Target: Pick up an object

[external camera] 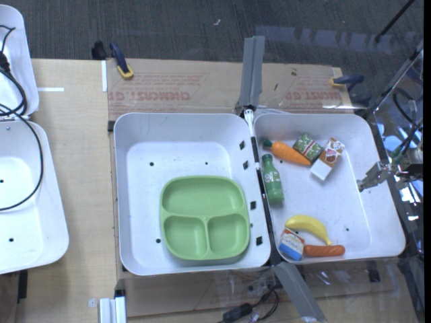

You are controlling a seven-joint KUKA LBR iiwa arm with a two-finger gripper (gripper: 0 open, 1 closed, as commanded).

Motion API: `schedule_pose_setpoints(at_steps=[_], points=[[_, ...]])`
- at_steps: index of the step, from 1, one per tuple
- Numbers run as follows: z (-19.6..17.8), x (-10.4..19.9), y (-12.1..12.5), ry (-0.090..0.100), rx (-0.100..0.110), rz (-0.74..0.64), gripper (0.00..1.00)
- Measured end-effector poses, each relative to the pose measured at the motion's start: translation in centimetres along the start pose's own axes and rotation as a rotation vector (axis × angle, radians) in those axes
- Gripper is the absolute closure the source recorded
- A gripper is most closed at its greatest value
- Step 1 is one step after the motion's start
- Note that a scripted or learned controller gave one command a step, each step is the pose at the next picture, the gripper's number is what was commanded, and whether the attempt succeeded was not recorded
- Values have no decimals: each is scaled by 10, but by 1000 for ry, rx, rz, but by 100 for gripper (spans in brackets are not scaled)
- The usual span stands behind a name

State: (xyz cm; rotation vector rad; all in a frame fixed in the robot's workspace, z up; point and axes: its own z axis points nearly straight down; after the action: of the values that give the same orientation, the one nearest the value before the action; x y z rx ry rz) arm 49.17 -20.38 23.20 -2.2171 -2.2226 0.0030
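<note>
The right bin point(350, 207) holds several items. An orange carrot point(291, 153) lies at the back next to a green packet point(306, 145) and a white and red carton point(328, 157). A green bottle point(272, 179) lies along the left wall. At the front are a yellow banana point(310, 227), a red sausage point(324, 250) and a small blue and white carton point(291, 243). My gripper point(370, 179) shows as a thin grey part over the bin's right rim, apart from every item and with nothing seen in it.
The left bin point(135, 180) holds a green divided plate point(204, 217). A grey divider post point(252, 69) stands behind the bins. White tubs with a black cable point(27, 180) sit at the far left. Clamps point(121, 62) lie on the cardboard at the back.
</note>
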Motion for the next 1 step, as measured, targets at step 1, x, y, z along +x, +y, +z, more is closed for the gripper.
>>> schedule_pose_setpoints(at_steps=[1], points=[[141, 45, -14, 1, -1, -116, 0]])
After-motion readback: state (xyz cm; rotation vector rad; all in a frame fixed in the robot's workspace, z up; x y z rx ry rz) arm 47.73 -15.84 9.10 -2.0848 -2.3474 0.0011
